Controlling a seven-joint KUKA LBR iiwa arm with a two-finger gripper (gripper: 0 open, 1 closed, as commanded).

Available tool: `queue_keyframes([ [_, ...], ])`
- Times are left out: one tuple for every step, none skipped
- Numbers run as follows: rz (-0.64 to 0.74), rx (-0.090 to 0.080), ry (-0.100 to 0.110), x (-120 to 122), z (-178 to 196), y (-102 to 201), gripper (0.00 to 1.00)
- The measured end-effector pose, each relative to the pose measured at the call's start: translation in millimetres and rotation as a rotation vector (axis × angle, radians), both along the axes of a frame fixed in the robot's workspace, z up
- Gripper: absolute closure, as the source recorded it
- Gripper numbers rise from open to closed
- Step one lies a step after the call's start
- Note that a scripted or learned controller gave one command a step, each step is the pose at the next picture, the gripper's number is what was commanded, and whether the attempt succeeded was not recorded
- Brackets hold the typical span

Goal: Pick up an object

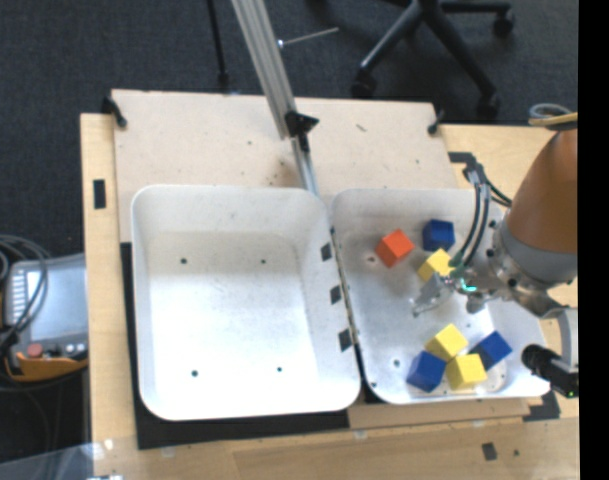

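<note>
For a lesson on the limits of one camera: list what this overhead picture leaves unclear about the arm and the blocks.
- Gripper: small and blurred in the camera view; a grip on anything cannot be judged.
- Yellow block beside it: contact with the gripper unclear.
- Arm: cut off by the right edge.
- Blue block: partly hidden by the arm's wrist.

No text, label, brand, number or sign can be read anywhere.
</note>
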State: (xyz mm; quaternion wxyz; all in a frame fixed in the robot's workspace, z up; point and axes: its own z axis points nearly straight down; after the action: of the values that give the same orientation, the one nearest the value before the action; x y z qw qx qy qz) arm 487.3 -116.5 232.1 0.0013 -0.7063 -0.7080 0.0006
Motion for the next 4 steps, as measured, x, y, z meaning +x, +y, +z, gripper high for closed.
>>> queue_keyframes([
  [-0.004,-0.001,-0.005,0.7,1.6,-0.6,0.0],
  [-0.004,-0.001,0.003,4.2,-59.2,-6.9,0.0],
  [-0.003,-0.009,-0.024,10.5,-107.6,0.6,0.0],
  [-0.007,-0.003,-0.003,11.2,-134.8,-1.2,0.0],
])
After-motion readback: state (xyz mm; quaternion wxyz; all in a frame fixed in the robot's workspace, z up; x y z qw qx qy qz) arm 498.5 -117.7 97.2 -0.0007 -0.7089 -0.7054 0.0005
